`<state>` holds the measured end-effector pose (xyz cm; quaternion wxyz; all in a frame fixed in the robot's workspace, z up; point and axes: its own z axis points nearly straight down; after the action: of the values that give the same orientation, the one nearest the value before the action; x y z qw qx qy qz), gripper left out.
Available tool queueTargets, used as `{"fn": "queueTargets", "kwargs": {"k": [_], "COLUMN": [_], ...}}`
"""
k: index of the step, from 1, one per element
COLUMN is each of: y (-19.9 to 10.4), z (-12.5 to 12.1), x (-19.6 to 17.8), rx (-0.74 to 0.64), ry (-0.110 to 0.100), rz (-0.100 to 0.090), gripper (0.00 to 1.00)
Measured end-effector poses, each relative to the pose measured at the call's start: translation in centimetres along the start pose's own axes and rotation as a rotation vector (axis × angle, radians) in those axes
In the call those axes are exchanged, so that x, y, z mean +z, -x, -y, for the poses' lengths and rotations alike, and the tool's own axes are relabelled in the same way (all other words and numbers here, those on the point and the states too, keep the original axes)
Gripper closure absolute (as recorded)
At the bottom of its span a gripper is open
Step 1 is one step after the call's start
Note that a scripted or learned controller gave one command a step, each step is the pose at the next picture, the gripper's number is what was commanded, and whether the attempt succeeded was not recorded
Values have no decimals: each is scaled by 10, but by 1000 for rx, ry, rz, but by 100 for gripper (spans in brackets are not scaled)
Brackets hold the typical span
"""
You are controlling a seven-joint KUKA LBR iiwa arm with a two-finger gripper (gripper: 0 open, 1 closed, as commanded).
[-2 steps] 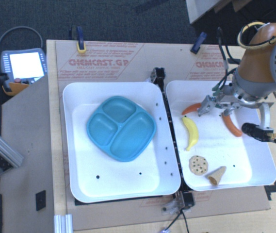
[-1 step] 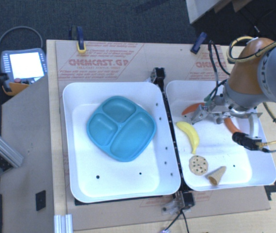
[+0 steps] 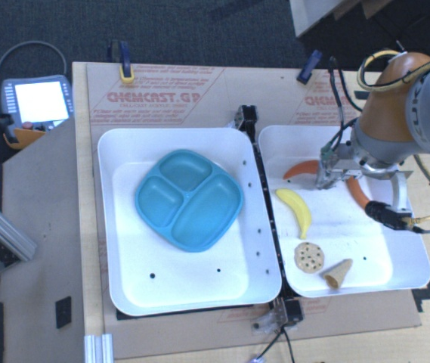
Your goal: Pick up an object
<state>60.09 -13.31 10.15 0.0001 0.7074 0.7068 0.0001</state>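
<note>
My gripper (image 3: pixel 327 175) hangs low over the back of the right bin (image 3: pixel 403 274). It sits between two orange-red pieces: one (image 3: pixel 298 170) just to its left and a longer one (image 3: pixel 358 192) just to its right, partly under the wrist. A yellow banana (image 3: pixel 296 212) lies in front of the gripper, towards the bin's left wall. Nearer the front edge are a round chocolate-chip cookie (image 3: pixel 308 257) and a tan ice cream cone (image 3: pixel 338 272). Nothing can be seen held in the gripper.
The left bin (image 3: pixel 124 278) holds a blue divided plate (image 3: pixel 190 200) near its middle. A black divider (image 3: pixel 264 203) runs between the bins. A black cable plug (image 3: pixel 385 215) hangs from the arm over the right bin. A tablet (image 3: pixel 41 101) sits off the bench at left.
</note>
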Motion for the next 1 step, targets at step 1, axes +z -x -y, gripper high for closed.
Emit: {"fn": "queueTargets", "kwargs": {"k": [1], "y": [-3], "z": [-1], "x": [-64], "rx": [-2], "ry": [7], "rz": [2], "gripper": [100]}}
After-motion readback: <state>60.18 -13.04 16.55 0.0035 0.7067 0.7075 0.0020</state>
